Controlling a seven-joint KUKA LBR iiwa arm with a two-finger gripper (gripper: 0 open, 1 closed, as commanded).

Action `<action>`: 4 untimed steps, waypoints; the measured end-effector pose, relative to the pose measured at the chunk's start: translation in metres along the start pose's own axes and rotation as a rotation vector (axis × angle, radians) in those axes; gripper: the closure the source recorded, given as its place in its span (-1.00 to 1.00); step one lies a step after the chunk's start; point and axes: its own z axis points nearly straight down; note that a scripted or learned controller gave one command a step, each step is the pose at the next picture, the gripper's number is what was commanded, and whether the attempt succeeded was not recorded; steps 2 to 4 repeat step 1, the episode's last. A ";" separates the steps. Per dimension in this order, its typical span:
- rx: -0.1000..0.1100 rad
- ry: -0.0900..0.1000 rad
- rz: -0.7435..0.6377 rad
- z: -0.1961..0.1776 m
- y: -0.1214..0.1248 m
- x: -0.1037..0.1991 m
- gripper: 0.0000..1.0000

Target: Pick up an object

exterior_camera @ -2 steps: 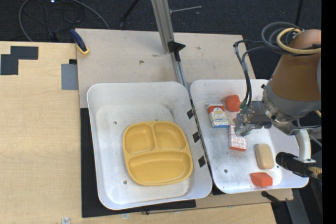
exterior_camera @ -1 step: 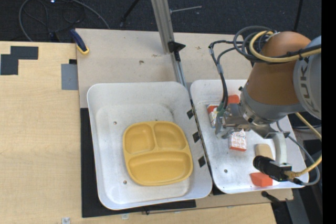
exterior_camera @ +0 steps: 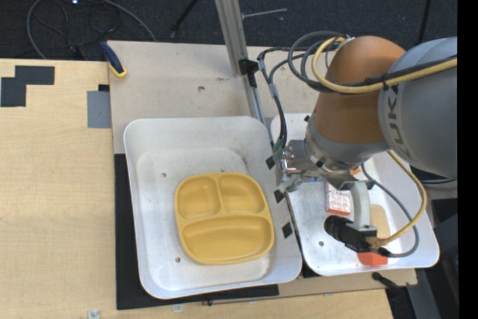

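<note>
The gripper (exterior_camera: 299,174) is seen hanging above the right bin (exterior_camera: 418,254), near the seam between the bins; whether anything is held cannot be told. To its left, in the left bin (exterior_camera: 149,160), a yellow divided plate (exterior_camera: 223,218) lies flat. It is judged light, stiff and slick, best taken by its raised rim or a divider ridge.

Even, bright overhead light — sharp, soft shadows
</note>
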 end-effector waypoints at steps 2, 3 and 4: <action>0.001 0.000 -0.001 0.003 0.009 0.061 1.00; 0.001 0.000 -0.001 0.003 0.009 0.061 1.00; 0.001 0.000 -0.001 0.003 0.009 0.061 1.00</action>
